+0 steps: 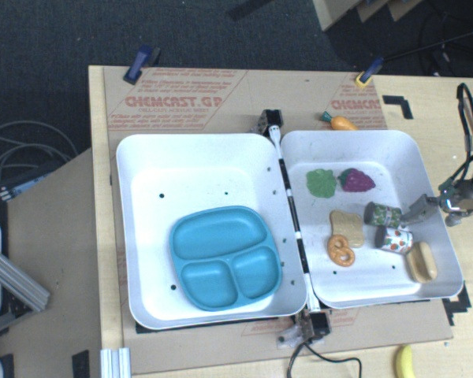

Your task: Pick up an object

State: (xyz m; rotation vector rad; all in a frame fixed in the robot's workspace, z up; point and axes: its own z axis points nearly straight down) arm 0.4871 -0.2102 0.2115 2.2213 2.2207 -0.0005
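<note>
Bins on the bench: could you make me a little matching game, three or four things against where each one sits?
Things:
1. blue divided plate
2. green leafy toy
3. pretzel
4. banana

Places:
A. right bin, far side, beside the purple grapes
B. on the bench, outside the bins, at the near edge
C. left bin
D. right bin, near side, just below the slice of bread

Pairs: 1-C, 2-A, 3-D, 4-B
</note>
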